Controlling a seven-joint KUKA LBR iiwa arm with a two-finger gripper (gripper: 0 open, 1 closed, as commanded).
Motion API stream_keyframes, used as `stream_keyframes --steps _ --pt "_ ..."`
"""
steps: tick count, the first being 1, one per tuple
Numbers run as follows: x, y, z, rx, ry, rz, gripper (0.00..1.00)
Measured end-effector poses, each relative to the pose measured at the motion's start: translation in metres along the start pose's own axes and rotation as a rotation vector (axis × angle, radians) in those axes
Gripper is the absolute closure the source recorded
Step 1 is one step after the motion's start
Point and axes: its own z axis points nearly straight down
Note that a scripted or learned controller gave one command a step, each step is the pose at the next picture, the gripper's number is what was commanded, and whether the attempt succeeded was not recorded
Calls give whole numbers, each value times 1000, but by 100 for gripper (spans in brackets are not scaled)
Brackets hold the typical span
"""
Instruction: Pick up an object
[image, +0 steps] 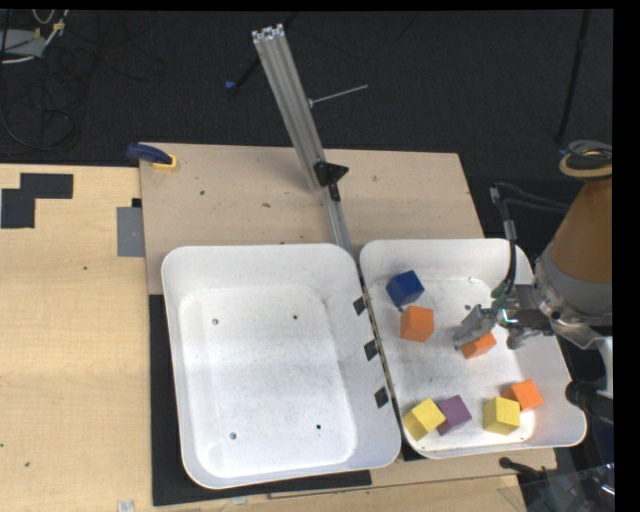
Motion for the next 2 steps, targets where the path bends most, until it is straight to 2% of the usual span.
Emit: stream_keyframes --steps 1,2 --pt "-2 1 -2 -5 -1 3 0" --pt "-7 5 59 2 0 1 0"
